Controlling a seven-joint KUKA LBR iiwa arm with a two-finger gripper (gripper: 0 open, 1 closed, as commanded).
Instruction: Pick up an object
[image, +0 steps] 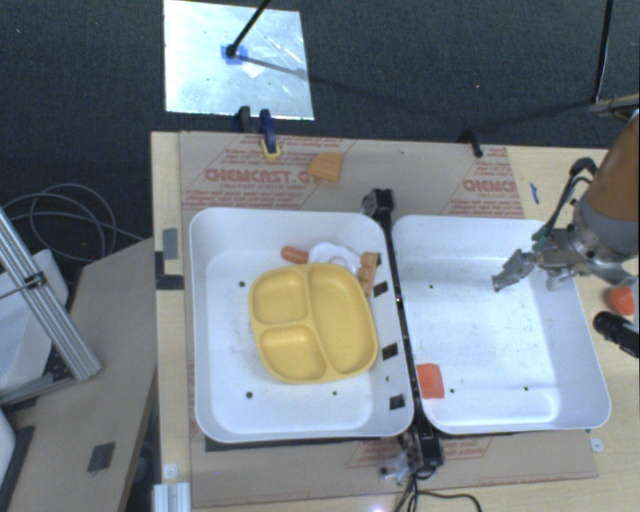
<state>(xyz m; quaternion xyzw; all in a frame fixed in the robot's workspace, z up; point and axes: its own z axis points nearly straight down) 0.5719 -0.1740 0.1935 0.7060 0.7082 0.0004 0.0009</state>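
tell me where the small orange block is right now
In the camera view, the small orange block lies in the right bin, at its near-left corner, beside the divider between the two bins.

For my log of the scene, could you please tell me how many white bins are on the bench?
2. The left bin holds a yellow divided tray and a few small items at its upper edge; more may be hidden beneath. The right bin holds an orange block near its lower left corner.
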